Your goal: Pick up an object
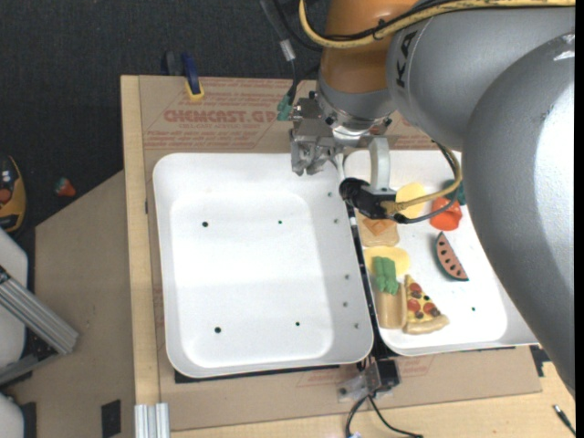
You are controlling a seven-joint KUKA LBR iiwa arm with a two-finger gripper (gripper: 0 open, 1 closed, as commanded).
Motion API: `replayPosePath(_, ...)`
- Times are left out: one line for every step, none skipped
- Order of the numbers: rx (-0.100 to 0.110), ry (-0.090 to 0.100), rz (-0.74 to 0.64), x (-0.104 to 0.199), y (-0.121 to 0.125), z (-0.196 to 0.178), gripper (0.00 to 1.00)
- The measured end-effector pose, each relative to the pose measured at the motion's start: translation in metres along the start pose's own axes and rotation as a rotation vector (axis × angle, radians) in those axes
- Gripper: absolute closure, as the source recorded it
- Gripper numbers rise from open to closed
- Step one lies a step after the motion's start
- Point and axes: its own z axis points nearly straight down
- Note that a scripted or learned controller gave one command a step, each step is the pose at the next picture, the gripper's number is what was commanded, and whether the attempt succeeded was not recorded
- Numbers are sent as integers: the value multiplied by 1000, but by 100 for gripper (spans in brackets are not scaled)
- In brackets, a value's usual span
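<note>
Here, two white bins (246, 272) sit on a brown board (228, 108) over dark floor (109, 16).

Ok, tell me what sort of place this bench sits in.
Most likely a robotics lab set up for grasping trials. A grey and orange arm reaches over two white bins on a cardboard sheet, and the right bin holds toy food such as a pizza slice and a watermelon slice.

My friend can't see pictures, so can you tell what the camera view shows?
A grey robot arm with an orange band reaches from the right over two white bins, its gripper above the back edge of the left bin. The right bin holds toy foods, including a pizza slice and a watermelon slice.
</note>
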Motion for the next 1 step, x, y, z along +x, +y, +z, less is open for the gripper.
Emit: replayPosePath(-12,1,-1,64,20,38,100)
